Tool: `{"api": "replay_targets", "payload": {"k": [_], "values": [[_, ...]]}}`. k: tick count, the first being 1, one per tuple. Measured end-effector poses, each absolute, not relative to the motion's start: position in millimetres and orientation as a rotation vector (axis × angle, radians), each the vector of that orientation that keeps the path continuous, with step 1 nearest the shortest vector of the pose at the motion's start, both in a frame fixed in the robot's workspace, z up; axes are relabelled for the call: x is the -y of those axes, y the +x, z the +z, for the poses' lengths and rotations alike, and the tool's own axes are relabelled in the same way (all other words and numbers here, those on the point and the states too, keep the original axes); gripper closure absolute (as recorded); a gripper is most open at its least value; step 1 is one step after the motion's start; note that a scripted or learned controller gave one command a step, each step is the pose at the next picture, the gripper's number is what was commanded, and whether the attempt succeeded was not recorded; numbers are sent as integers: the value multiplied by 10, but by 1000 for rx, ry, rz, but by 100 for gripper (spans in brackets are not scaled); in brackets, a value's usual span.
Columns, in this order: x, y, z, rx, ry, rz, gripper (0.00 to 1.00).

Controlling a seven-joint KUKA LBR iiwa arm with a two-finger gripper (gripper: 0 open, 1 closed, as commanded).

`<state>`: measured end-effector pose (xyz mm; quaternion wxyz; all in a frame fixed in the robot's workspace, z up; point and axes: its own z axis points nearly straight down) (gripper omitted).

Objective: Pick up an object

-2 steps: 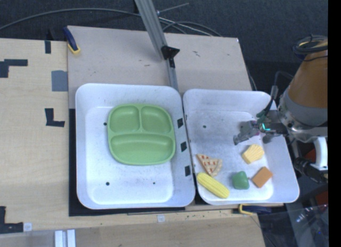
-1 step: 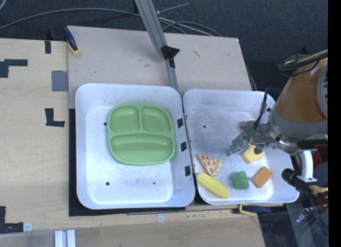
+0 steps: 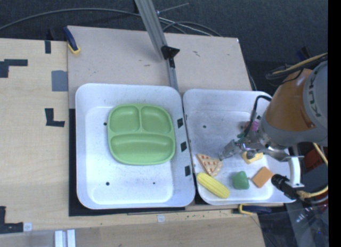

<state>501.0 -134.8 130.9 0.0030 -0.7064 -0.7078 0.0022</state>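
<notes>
In the right bin [image 3: 213, 107] lie a yellow corn cob [image 3: 213, 185], a tan waffle-like wedge [image 3: 209, 163], a small green piece [image 3: 240, 180] and an orange block [image 3: 261, 176], all along the front. A yellow piece [image 3: 254, 157] sits partly hidden under the arm's wrist. My gripper [image 3: 241, 148] reaches in from the right and hangs low over the bin's right middle, just above and left of the yellow piece and up-right of the wedge. Nothing in this view shows an object held.
The left bin [image 3: 90, 150] holds a green divided plate [image 3: 141, 134]. A metal rail [image 3: 152, 17] slants down to the wall between the bins. The back half of the right bin is bare white floor.
</notes>
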Motion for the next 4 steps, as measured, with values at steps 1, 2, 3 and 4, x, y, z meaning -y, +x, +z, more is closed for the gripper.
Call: {"api": "replay_targets", "payload": {"k": [1, 2, 3, 4], "values": [[1343, 5035, 912, 2223, -2223, -7, 0], [1340, 5035, 1024, 2226, -2220, -6, 100], [1384, 5069, 1457, 2224, -2222, -1, 100], [1392, 5165, 1965, 2226, -2222, -3, 100]]}}
